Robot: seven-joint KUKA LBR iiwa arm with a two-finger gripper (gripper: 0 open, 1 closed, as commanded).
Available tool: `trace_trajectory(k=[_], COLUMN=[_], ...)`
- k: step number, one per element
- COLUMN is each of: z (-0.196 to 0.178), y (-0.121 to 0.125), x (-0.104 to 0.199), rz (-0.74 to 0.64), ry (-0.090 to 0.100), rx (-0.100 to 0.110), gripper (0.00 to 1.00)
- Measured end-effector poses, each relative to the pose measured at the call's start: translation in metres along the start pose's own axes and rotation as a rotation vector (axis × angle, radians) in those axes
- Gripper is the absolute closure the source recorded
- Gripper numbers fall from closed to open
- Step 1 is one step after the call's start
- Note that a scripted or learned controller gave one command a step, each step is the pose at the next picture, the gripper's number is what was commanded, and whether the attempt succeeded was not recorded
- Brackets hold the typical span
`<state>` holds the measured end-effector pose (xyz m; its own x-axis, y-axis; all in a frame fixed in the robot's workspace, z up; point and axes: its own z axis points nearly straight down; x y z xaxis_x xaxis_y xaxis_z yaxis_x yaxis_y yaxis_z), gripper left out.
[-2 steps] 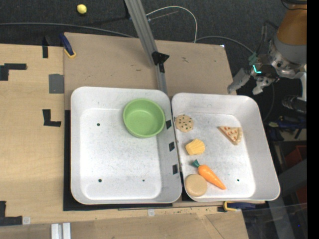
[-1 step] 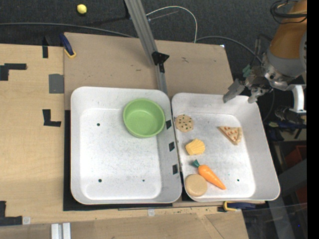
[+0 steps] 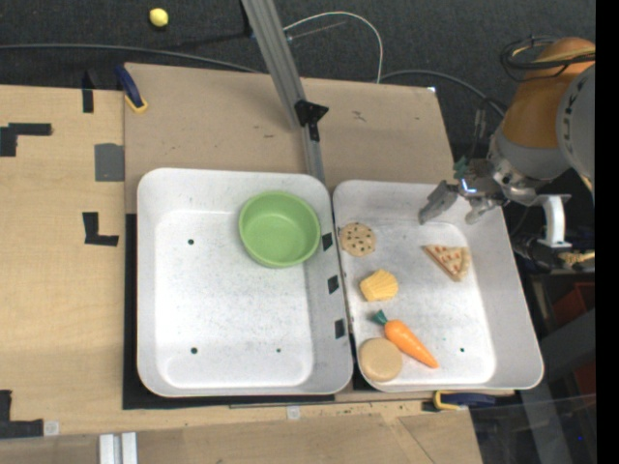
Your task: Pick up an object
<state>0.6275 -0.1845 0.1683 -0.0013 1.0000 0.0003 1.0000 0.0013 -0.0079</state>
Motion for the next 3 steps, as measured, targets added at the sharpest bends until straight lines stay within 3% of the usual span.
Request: trace_trajectory(k=[1,2,3], z=[0.045,0.032,-0.03], y=[0.002,0.004,0.003], x=[0.004,0.005,0.012], rz=[-0.002,-0.003,-0.001], ry=[0.0,-0.001,-0.001], rx=[-0.002,-0.006,-0.013], gripper=[0.0,1.0,1.0])
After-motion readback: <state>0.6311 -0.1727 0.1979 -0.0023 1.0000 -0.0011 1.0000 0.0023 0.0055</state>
